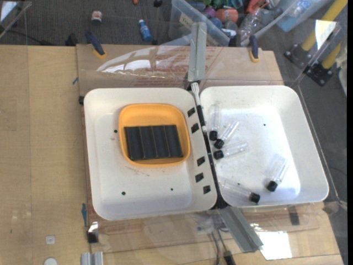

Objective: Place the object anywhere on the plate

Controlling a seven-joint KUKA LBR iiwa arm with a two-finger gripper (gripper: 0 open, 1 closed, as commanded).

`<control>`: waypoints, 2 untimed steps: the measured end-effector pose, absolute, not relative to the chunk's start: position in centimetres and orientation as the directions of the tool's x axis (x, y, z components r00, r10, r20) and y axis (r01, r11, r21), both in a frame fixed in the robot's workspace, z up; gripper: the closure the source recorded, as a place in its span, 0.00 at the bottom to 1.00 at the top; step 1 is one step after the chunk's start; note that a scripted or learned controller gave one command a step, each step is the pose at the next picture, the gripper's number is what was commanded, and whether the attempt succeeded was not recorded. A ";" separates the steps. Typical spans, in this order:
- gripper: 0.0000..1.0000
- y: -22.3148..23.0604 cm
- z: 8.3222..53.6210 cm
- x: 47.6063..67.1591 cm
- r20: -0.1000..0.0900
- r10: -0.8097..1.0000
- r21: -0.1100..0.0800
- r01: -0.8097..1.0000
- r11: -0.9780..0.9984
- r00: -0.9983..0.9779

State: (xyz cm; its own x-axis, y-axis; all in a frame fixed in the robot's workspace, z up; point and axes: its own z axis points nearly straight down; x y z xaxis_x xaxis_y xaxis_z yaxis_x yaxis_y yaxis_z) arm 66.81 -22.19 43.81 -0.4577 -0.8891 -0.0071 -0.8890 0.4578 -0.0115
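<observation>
The arm isn't over the bins, so its grip I can't tell; the clear black-capped tubes (229, 131) lie in the right bin (309, 148), so I'd take one crosswise for the orange plate (154, 113)

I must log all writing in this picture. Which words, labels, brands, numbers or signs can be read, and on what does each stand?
None can be read.
Bottle on the floor: a label, too small to read.
Plate, vials and bins: no writing shows.
</observation>
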 end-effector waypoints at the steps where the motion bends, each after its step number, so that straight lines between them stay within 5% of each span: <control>1: 1.00 -22.2 43.8 66.8 -0.005 -0.961 -0.012 -0.961 0.277 -0.277; 2: 1.00 -22.2 43.7 66.8 -0.001 -0.984 -0.011 -0.984 -0.179 0.179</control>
